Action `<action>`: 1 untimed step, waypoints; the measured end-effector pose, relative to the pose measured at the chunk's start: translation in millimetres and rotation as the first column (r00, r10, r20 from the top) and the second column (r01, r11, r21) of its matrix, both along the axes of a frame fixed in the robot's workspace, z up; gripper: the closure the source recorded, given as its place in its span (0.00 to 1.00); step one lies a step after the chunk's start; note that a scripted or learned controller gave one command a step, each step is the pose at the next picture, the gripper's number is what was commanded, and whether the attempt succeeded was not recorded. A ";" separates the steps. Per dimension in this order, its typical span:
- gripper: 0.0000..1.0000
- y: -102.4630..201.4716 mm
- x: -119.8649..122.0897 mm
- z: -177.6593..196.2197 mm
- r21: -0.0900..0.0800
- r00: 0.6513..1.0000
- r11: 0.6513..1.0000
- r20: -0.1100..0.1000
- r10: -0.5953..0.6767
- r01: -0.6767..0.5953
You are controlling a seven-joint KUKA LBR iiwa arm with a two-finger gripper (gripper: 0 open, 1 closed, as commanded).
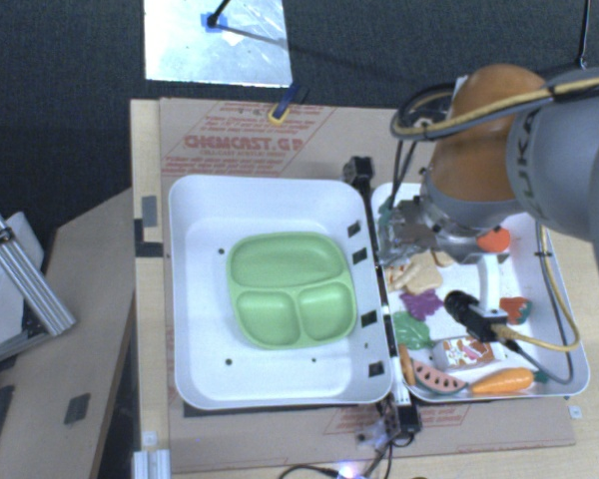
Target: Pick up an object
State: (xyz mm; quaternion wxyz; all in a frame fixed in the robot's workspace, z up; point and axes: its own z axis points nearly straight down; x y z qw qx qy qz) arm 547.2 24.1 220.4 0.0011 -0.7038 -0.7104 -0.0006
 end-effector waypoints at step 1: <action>1.00 9.4 -18.5 13.3 -0.001 1.000 1.000 0.000 -0.003 0.003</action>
